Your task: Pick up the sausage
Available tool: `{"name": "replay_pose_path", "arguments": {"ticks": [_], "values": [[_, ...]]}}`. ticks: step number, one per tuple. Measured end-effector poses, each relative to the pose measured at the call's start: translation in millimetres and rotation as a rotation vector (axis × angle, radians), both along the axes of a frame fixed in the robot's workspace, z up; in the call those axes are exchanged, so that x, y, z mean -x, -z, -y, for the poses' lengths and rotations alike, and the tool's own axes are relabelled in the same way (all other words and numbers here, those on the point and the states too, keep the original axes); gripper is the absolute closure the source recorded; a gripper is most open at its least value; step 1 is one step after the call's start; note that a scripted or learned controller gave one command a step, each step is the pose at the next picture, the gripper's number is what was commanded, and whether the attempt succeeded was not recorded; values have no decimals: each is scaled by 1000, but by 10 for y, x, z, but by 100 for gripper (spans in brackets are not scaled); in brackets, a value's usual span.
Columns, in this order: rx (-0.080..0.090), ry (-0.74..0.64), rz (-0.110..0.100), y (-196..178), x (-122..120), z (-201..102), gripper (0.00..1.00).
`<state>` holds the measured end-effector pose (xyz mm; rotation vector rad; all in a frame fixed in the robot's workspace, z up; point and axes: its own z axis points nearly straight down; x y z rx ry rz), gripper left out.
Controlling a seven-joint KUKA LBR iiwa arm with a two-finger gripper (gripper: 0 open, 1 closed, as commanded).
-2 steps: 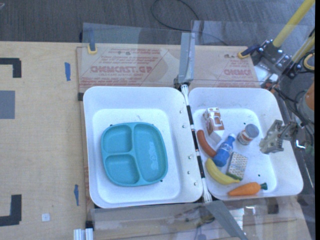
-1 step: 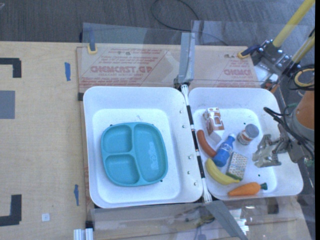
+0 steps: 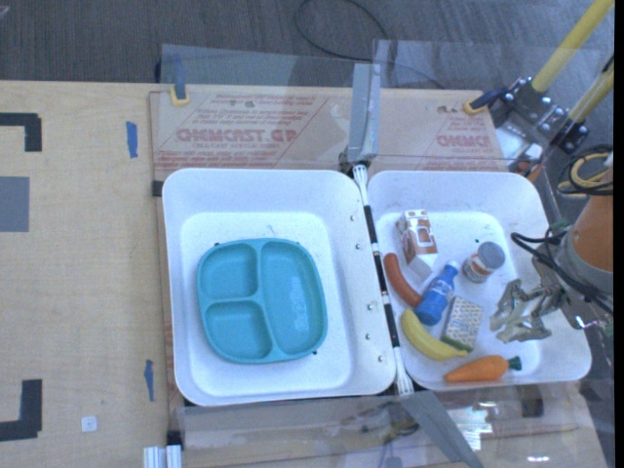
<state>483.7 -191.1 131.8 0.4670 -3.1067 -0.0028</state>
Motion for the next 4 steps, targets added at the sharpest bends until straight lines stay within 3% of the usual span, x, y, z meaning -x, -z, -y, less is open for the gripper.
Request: {"name": "replay_pose_path", "arguments": {"ticks": [1,2,3,4], "values": [[-1,4,6,-103,-17,-2,100],[2,-121,8,-353,-439,45,100],[1,-354,5,-390,-228,328,100],[1,-346,13,-494,-244,334,100]]}}
